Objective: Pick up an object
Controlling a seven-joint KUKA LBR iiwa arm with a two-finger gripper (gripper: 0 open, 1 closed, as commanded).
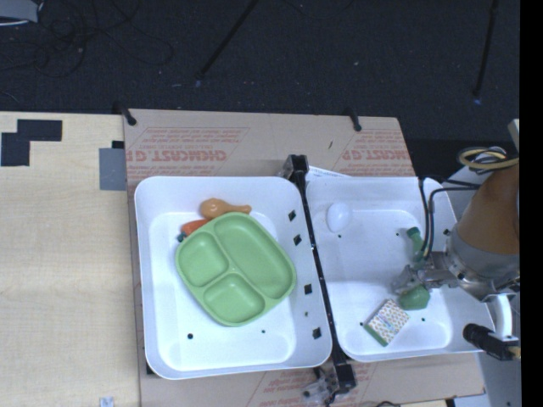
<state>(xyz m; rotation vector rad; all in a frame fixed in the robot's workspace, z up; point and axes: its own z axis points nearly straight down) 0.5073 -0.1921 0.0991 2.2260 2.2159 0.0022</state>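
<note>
gripper (413, 282) low in right bin (356, 346), fingers' spacing cannot be told | green object (415, 298) right at its tip, near-right | patterned packet (388, 321) beside | green divided plate (235, 268) in left bin (161, 312)

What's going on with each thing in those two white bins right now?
Green divided plate: lying flat in the left bin.
Orange spoon: partly tucked under the plate.
Patterned packet: flat in the right bin.
Green object: right at the gripper.
</note>
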